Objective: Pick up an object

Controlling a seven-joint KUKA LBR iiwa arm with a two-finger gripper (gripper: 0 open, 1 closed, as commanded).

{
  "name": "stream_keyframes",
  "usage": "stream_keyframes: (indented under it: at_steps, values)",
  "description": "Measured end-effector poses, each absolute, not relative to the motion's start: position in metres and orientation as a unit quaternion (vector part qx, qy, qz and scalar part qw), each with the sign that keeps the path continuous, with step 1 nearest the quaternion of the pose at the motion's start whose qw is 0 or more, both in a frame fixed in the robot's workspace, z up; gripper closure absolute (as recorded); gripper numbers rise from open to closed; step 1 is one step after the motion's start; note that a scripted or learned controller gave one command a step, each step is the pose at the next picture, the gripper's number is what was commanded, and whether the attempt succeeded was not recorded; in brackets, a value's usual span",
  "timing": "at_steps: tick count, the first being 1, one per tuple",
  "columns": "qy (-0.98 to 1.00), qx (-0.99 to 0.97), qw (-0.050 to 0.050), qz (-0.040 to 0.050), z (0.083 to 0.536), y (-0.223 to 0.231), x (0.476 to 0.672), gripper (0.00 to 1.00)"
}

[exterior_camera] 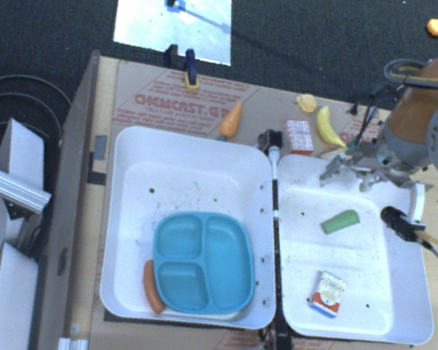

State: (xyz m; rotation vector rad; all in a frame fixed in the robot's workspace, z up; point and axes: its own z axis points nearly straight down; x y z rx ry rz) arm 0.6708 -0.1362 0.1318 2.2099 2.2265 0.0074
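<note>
We saw two white bins, with the right bin (407, 308) as our landmark. In the left bin, one blue divided tray (204, 262) partly hid one hot dog (153, 286). The arm, cut off at the frame's edge, held its gripper (353, 173) over the right bin's far rim; its fingers looked apart, gripping nothing. Inside that bin lay one green block (340, 222) and one small carton (328, 293).

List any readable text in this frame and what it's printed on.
"CHEMCAST" with trailing letters that look like "G.P": red print on the brown sheet behind the left bin, partly covered by the carrot.
More red print on that sheet's front edge: too blurred to read.
Small carton in the right bin: print too small.
Pink box: unreadable.
</note>
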Motion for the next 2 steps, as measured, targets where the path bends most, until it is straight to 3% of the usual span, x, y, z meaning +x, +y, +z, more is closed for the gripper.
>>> stream_keyframes:
  at_steps: [1,2]
  values:
    - [0.707,0.707,-0.001,-0.0012,0.083,-0.152,0.623,0.00]
    - [0.708,0.706,0.002,0.0016,0.097,-0.151,0.626,1.00]
